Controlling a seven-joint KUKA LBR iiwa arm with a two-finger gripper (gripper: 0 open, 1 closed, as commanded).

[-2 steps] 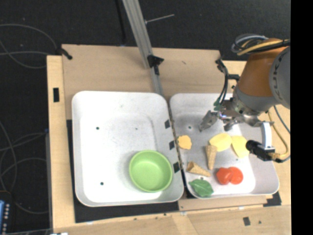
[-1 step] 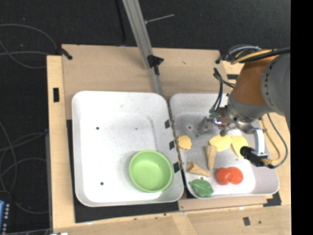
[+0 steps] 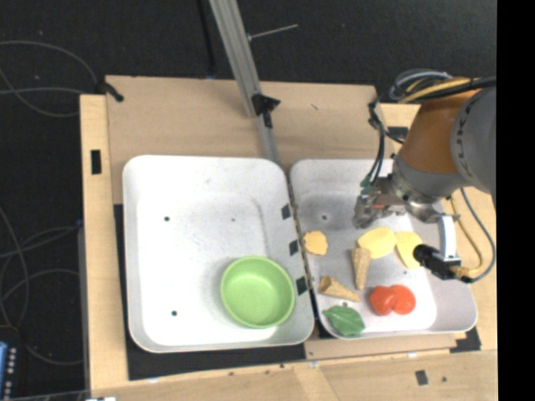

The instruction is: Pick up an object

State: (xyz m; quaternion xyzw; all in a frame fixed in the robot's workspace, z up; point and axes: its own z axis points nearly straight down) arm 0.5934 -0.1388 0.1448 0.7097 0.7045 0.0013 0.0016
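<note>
Two white bins sit side by side on a tan tabletop (image 3: 184, 115). The left bin (image 3: 167, 199) holds a green bowl (image 3: 257, 291), upright, near its 5 o'clock corner, close to the wall it shares with the right bin (image 3: 322, 190).

The arm (image 3: 443, 136) comes in from 3 o'clock, its orange band above the wrist, and reaches down over the upper middle of the right bin. The tool (image 3: 369, 210) hangs above the bin floor, at about 11 o'clock from the nearest food piece. Its tips are small and dark against the arm's shadow, so I cannot tell how far apart they stand, and I see nothing caught between them.

The objects lie in the lower half of the right bin. A small yellow round piece (image 3: 315, 243) sits near the shared wall. At 3 o'clock from it lies a bigger yellow piece (image 3: 376, 241), and just beside that, further toward 3 o'clock, a pale yellow piece (image 3: 408, 247), partly under a black part of the arm. A tan cone (image 3: 361, 266) touches the bigger yellow piece from 6 o'clock, point down. A second tan wedge (image 3: 338, 289) lies at 7 o'clock from the cone. A green leaf-shaped piece (image 3: 344, 320) lies by the bin's near rim, and a red tomato-like piece (image 3: 391, 300) sits at 2 o'clock from it.

A grey metal post (image 3: 238, 48) leans in from 12 o'clock to the tabletop behind the bins.
</note>
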